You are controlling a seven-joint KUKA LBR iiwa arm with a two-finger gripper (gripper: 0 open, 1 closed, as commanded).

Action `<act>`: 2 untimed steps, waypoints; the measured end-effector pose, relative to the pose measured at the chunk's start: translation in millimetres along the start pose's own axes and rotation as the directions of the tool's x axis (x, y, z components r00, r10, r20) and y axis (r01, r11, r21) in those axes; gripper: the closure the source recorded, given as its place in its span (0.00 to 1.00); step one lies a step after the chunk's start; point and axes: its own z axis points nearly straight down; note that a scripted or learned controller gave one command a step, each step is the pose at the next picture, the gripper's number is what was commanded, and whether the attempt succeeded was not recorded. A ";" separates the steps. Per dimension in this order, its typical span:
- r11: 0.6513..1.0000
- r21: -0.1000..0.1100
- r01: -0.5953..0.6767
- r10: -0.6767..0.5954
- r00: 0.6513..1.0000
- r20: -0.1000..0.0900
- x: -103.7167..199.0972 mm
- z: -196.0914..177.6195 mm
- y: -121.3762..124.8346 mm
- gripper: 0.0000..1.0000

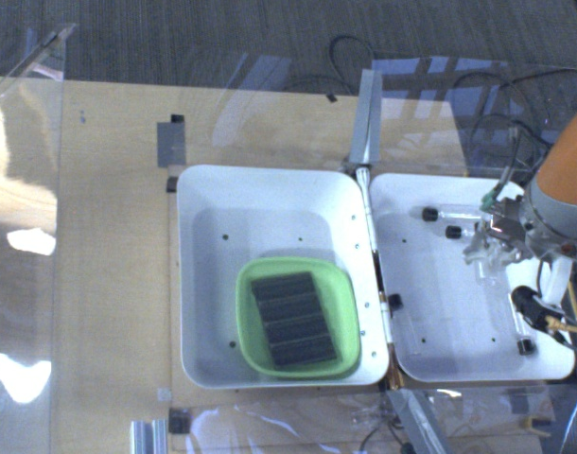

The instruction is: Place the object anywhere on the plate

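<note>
The near edge of the pale wooden bench (90,282) carries some clear plastic wrap and metal fittings, and glare from a transparent sheet washes over its left side. Two shallow white bins sit side by side on it. In the left bin (203,253) a green plate (343,310) rests toward the near wall, and a dark ribbed block (291,320) lies flat on that plate, running slightly aslant across its middle. The right bin (430,320) shows a bare white floor with small dark fittings along its rim. A grey metal bar (366,121) rises from the seam between the bins toward the far side.

The arm (565,183) comes in from the right, its orange band at the frame edge, with the gripper (492,239) low over the far right part of the right bin. Cables and metal parts crowd the wrist, so whether it is parted or closed cannot be told.

Counted: two bins, one plate, one block, one arm. Beyond the bench lies dark grey carpet (222,12), with black cables looping at the far edge.
</note>
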 end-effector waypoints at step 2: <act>0.973 0.002 0.233 -0.233 0.973 -0.002 113.7 6.2 -81.5 1.00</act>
